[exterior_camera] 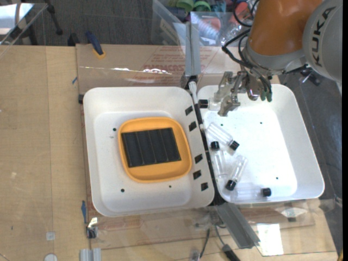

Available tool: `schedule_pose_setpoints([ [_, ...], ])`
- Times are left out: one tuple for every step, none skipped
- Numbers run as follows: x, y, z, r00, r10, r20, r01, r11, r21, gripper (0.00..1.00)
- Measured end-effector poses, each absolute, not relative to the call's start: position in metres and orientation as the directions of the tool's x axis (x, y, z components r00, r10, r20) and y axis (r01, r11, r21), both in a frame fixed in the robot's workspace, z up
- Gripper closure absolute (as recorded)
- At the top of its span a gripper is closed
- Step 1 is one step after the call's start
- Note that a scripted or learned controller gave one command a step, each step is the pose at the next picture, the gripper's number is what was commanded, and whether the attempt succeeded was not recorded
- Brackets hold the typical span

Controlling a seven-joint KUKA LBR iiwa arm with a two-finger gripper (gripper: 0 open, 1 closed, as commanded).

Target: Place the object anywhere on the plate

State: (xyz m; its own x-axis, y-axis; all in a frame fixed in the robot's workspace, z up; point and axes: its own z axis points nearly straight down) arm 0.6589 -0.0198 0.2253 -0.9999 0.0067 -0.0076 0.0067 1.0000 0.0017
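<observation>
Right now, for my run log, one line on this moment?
gripper: above right bin, nothing held | vials: in right bin | plate: left bin

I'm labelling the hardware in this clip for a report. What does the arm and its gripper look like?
The arm is grey with dark KUKA lettering on its casing, and a glossy, rounded orange band sits above the wrist. Black cables loop beside that band. Below hangs the gripper, a compact silvery metal assembly with thin pale fingers.
</observation>
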Motion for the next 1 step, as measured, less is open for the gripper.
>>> schedule_pose_setpoints([
  [0.6667,-0.0282,0.1983,-0.971,-0.239,-0.005,-0.239,0.971,0.001,1.0],
])
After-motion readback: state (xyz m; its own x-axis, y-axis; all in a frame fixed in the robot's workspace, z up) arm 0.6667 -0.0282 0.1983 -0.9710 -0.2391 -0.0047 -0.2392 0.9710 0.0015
